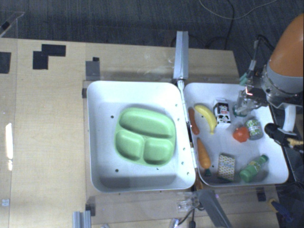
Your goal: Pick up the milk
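The milk (222,112) is a small white carton with a dark printed face, lying in the upper middle of the right bin (283,177), just right of the banana (205,116). My gripper (243,107) hangs over the bin's upper right part, a short way right of the milk and not touching it. Nothing shows between its tips.
In the right bin lie a hot dog (193,121), a carrot (203,154), a patterned box (226,166), a green bottle (252,169), a red tomato (241,134) and a small can (254,128). A green divided tray (144,136) sits in the left bin (99,127).
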`<state>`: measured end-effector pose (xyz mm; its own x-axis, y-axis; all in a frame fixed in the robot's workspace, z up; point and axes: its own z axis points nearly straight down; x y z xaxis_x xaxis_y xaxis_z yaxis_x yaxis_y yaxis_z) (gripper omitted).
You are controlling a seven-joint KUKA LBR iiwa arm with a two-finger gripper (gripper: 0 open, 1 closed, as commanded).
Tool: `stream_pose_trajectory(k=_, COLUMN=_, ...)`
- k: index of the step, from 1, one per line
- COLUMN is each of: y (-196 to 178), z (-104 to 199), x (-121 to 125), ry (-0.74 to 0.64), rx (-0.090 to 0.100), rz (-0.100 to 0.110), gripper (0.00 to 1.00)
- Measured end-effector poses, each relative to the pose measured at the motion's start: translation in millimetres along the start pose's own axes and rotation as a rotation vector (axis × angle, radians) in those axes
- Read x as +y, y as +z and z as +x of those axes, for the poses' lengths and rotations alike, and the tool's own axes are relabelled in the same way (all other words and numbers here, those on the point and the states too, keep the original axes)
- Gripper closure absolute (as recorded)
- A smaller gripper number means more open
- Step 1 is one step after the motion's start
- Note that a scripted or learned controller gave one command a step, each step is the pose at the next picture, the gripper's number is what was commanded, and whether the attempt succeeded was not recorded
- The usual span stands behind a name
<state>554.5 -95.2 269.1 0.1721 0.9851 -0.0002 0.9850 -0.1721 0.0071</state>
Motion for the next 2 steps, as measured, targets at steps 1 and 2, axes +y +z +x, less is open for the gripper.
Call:
stream_pose_trajectory(k=1, y=0.3, z=0.0, x=-0.1, ry=0.0, rx=0.0, rz=0.001, gripper=0.0)
stream_pose_trajectory(k=2, y=46.4, z=5.8, x=27.8, ry=0.003, rx=0.0, rz=0.004, gripper=0.0)
